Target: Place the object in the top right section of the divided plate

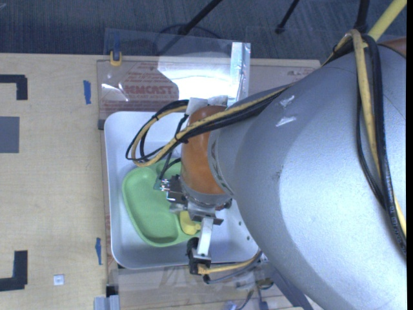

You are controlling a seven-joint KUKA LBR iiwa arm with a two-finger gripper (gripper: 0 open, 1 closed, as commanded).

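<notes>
In the camera view we see the grey arm reaching in from 3 o'clock and covering much of the right half. Its orange band is above the white bin. The gripper points down into this bin, under the wrist, and we cannot tell whether it is open or closed. The green divided plate lies in the bin, on the 9 o'clock side of the gripper, and the wrist hides its right part. A small yellow object shows at the 4 o'clock edge of the plate, close under the gripper. We cannot tell which section it is in, or whether the gripper touches it. A clear plastic sheet with red print lies at 12 o'clock from the bin, on the pale worktop.
</notes>
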